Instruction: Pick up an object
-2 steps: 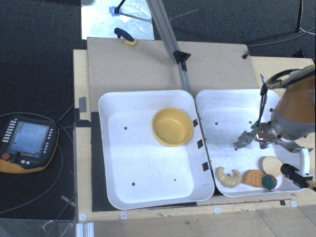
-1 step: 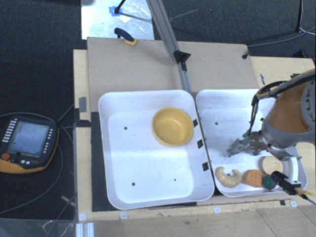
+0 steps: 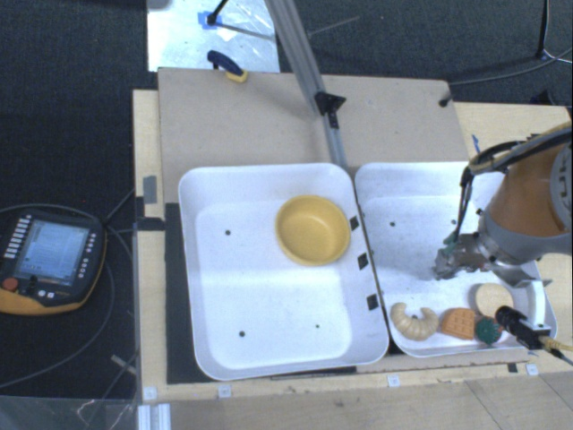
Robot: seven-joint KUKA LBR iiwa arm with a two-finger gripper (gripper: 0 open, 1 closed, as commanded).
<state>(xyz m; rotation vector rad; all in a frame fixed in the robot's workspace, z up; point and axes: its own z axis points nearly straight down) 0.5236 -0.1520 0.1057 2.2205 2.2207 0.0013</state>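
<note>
A yellow bowl (image 3: 312, 229) sits upright in the left bin (image 3: 215, 240), near its back right corner. The right bin (image 3: 403, 204) holds a pale curled croissant-like piece (image 3: 414, 321), an orange waffle-like piece (image 3: 457, 322), a small green thing (image 3: 487, 331) and a pale round piece (image 3: 491, 298), all along its front edge. My gripper (image 3: 450, 262) hangs low over the right bin's middle right, just behind these pieces and apart from them. Nothing shows in its grasp.
A metal pole (image 3: 304, 61) slants from the bench's back toward the gap between the bins. A blue and yellow clamp (image 3: 226, 65) lies at the bench's back left. A teach pendant (image 3: 45, 258) rests on the floor to the left.
</note>
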